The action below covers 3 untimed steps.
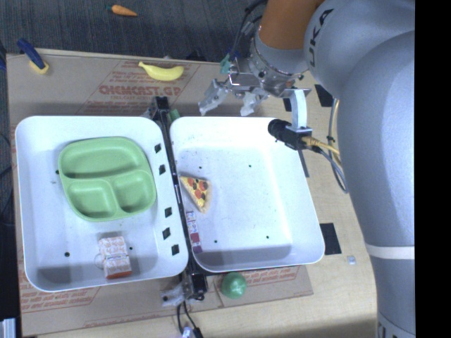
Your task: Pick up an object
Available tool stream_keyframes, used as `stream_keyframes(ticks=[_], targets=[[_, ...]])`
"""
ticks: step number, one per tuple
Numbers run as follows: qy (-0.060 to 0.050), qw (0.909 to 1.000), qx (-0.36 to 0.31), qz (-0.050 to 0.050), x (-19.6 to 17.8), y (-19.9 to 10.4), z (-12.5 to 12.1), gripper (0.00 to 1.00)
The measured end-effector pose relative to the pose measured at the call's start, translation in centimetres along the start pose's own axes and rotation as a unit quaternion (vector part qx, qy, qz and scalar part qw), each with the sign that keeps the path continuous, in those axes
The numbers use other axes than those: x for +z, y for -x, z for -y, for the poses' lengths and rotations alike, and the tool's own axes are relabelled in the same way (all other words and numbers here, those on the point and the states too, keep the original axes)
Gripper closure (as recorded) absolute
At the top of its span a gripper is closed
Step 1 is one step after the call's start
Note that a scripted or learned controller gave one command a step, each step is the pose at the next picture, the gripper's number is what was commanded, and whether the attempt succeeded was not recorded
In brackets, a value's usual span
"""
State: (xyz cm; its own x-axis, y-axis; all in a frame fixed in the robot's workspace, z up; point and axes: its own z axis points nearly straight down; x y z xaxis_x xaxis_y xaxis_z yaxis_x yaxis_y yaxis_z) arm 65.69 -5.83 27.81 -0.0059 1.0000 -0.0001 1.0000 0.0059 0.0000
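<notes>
— Two bins, one job. Where do you stand with the pick?

— At the approach step, I judge. My gripper (231, 102) hangs above the far rim of the right bin (296, 248), fingers spread apart with nothing between them.

— What lies about, left to right?

— Taking the right bin as my mark: well to its left, in the left bin (25, 210), sit a green divided tray (107, 177) and a small wrapped packet (114, 255) nearer the front. Beyond the right bin's far-left corner lies a banana (161, 70) on the cardboard. Inside the right bin, close against its left wall, lies the pizza slice toy (196, 191). Just outside its front rim sits a green ball (234, 284).

— Your target?

— The pizza slice, I reckon. The next move calls for travelling toward the front and left, then descending.

— Any trouble with room?

— The bin's middle and right are bare, so open space on that side. The left wall crowds the slice, so a finger may catch it.
</notes>
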Motion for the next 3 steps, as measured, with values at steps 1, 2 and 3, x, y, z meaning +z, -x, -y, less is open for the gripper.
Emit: stream_keyframes(ticks=[1, 2, 3], targets=[[-0.003, 1.0000, 0.000, 0.000, 8.8, 1.5, 0.1, 0.00], [0.000, 1.0000, 0.001, 0.000, 0.6, 3.9, 0.0, 0.00], [-0.002, 1.0000, 0.001, 0.000, 2.4, 4.9, 0.1, 0.00]])
